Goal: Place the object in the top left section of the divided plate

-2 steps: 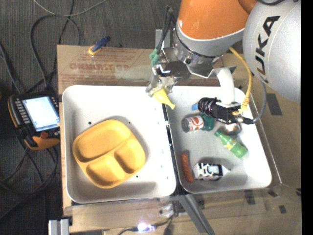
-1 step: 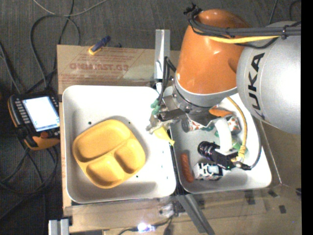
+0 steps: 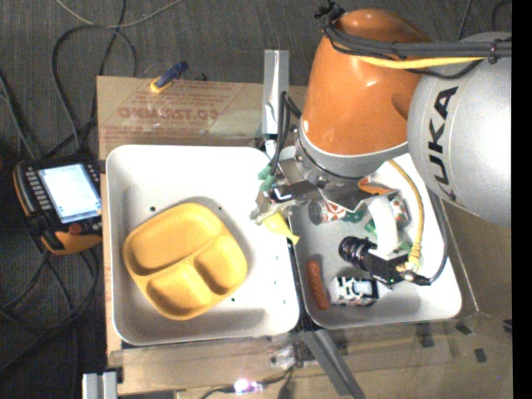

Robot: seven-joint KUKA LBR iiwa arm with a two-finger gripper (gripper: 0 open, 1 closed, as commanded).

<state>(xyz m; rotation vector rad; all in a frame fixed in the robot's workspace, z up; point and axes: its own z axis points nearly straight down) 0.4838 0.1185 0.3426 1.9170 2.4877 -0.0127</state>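
The yellow plastic divided plate (image 3: 186, 258) sits tilted in the left white bin (image 3: 133, 173), all three sections bare. At the divider between the bins, the two-finger gripper (image 3: 274, 210) hangs low with something yellow (image 3: 283, 225) under its tips. Can't tell if it's actually pinching it, honestly. If it is, I'd lift clear of the bin wall first, then carry left over the upper-left section before letting go.

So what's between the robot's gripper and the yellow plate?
Camera view: just bare white floor of the left bin lies between the gripper and the yellow divided plate.
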